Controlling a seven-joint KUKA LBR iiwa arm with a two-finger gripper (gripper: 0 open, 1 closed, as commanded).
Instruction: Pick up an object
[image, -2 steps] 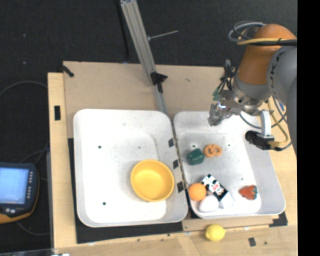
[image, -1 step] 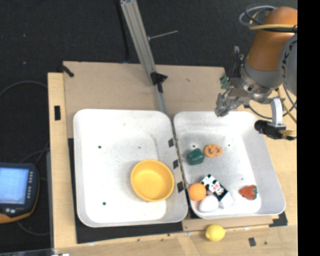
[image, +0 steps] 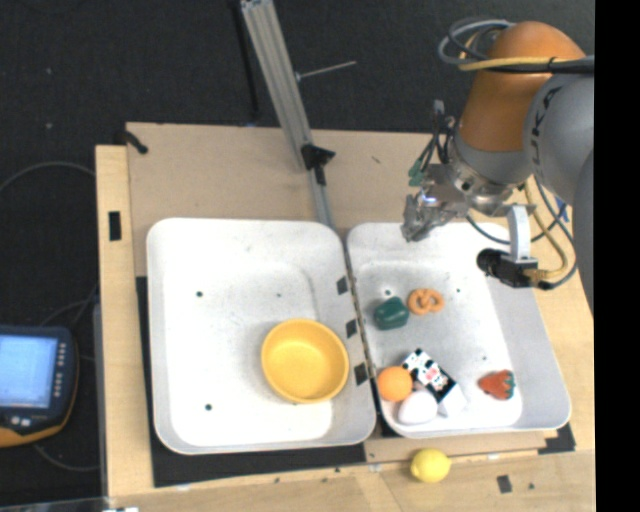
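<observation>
my gripper (image: 422, 217): hung over the right bin's (image: 520, 330) far edge, too blurry to tell its state tbh
objects: pretzel (image: 426, 300), green piece (image: 391, 314), orange ball (image: 394, 383) all lay in that bin
lemon (image: 430, 465): outside, on the bench

Even overhead light, soft picture.

From my seat the white bins (image: 250, 250) read bright, nearly washed out, with faint shadow under the yellow bowl (image: 304, 360). The floor in the upper left goes almost black. The screen (image: 30, 372) at lower left glows pale blue. Edges look soft and slightly grainy, small objects lack crisp detail.
</observation>
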